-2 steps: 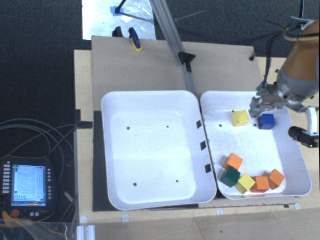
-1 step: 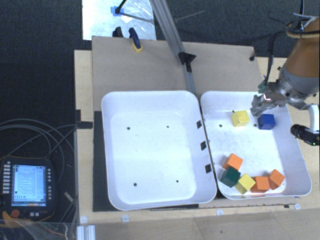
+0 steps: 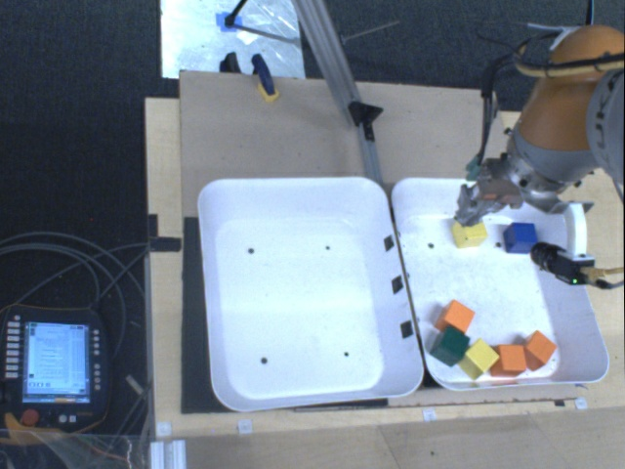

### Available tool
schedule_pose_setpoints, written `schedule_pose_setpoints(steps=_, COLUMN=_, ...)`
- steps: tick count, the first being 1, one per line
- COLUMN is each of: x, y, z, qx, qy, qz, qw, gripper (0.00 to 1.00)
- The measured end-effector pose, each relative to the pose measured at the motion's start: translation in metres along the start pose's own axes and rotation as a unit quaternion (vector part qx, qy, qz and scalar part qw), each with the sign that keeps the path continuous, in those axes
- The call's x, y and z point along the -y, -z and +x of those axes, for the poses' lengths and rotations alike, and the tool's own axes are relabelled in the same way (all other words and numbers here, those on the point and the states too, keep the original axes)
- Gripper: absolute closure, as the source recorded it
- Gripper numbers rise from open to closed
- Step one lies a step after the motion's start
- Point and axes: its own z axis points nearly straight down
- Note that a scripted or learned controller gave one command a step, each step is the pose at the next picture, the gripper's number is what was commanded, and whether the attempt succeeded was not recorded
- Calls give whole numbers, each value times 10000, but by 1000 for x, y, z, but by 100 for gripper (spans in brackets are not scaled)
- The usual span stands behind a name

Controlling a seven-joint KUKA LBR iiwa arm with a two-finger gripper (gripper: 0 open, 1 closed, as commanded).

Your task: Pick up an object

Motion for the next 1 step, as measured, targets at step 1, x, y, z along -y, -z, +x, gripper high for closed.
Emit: schedule_pose_setpoints(steps=1, x=16, y=9, z=61, qx=-5, qy=5, qz=8, qw=10000, gripper=100)
